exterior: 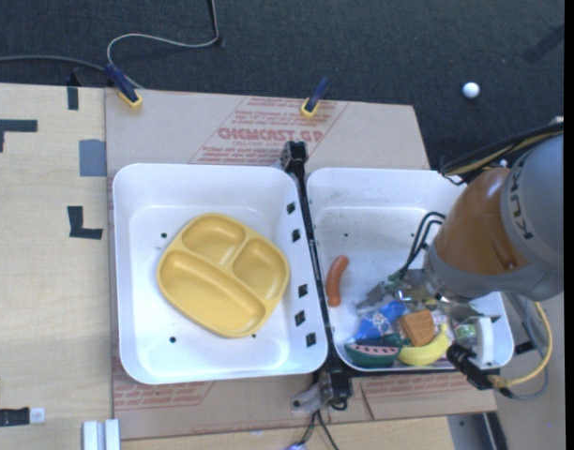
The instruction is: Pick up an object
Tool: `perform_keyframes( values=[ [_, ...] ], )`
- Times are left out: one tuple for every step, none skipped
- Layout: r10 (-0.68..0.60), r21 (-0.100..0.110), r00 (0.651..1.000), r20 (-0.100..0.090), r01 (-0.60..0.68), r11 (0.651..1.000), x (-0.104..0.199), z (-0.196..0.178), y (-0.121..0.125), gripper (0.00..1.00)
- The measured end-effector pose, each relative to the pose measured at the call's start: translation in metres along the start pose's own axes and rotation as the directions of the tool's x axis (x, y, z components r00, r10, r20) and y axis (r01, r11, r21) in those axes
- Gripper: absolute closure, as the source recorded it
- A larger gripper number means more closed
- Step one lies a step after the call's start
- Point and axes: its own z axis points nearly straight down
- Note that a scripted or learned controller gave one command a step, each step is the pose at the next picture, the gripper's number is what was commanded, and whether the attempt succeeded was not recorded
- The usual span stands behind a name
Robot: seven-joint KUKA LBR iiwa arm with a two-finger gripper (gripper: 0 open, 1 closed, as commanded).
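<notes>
The gripper [400, 292], finger state indeterminable, is hovering over a light, smooth banana [426, 351]; grasp mid-length.

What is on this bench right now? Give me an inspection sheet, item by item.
Surface: cardboard sheet on the bench, bearing two white bins side by side.
Job's things: right bin holds a sausage, banana, watermelon slice, brown toast piece and a blue item.
Clutter: left bin holds a yellow divided plate.
Claw: claw low over the right bin's pile; finger state unclear.
Cables: black cable on the dark floor.
Surroundings: two yellow-blue clamps, small white ball.
</notes>
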Motion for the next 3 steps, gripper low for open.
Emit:
perform_keyframes(
  values=[
    [0.0, -0.001, 1.0, 0.0, 0.0, 1.0, 0.0, -0.01, 0.001, 1.0],
    [-0.001, 0.007, 1.0, -0.001, 0.001, 1.0, 0.037, -0.098, 0.047, 1.0],
    [0.0, 0.007, 1.0, 0.0, 0.0, 1.0, 0.009, -0.147, 0.008, 1.0]
  ],
)
